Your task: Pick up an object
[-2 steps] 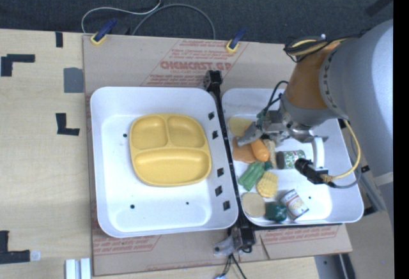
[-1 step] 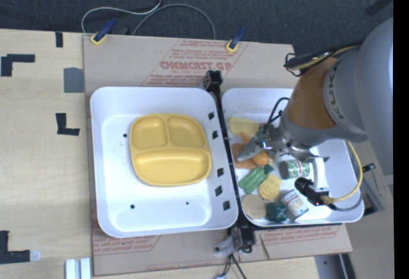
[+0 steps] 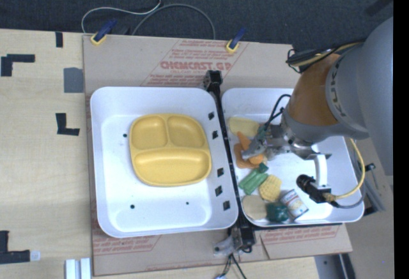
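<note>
one fixed overhead camera, slanted down, both bins [image 3: 102, 143] in frame

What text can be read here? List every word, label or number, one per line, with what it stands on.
"CHEMCAST GP": red print, upside down, on the brown paper-faced board under the bins.
Red print on the board's lower left edge: too blurred to read.
Label on the small can in the right bin: too small to read.
Yellow divided plate: no text.

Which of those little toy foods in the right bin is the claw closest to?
The orange carrot-shaped toy: the gripper hangs right over it. The green toy, yellow corn cob and small tin can lie farther toward the bin's near edge.
</note>
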### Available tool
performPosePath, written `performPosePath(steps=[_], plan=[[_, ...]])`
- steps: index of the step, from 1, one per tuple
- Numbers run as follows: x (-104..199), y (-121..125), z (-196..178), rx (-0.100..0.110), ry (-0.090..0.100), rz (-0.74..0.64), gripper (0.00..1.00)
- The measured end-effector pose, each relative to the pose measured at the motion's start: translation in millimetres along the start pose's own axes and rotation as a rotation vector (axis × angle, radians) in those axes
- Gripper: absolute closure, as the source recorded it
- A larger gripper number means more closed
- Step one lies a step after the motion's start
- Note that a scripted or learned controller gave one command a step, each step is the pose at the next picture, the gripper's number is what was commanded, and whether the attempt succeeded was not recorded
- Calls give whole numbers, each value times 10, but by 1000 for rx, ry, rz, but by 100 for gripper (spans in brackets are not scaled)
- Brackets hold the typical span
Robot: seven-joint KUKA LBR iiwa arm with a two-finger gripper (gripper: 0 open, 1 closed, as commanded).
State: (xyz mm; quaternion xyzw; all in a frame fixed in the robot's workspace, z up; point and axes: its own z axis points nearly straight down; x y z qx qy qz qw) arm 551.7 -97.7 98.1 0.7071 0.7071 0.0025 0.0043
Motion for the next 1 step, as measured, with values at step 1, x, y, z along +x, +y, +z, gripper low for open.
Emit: performPosePath(steps=[1], plan=[[579,-359,-916,5,6,-7,100]])
